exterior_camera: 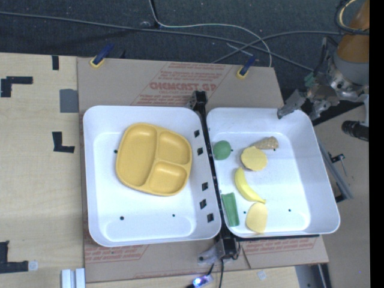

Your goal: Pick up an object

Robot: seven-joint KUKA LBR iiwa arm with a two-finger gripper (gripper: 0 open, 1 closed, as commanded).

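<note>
Nearest the lens, the arm's jaws [290, 108] hover at the right bin's [312, 179] far corner, their state unclear, while within that bin lie a banana [247, 186], green ball [222, 150] and yellow pieces [254, 159].

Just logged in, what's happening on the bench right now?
The gripper sits over the far right corner of the right bin, holding nothing. In that bin lie a green ball, a banana, two yellow pieces, a green stick and a tan piece. The left bin holds a yellow divided plate. Nothing is picked yet.
</note>
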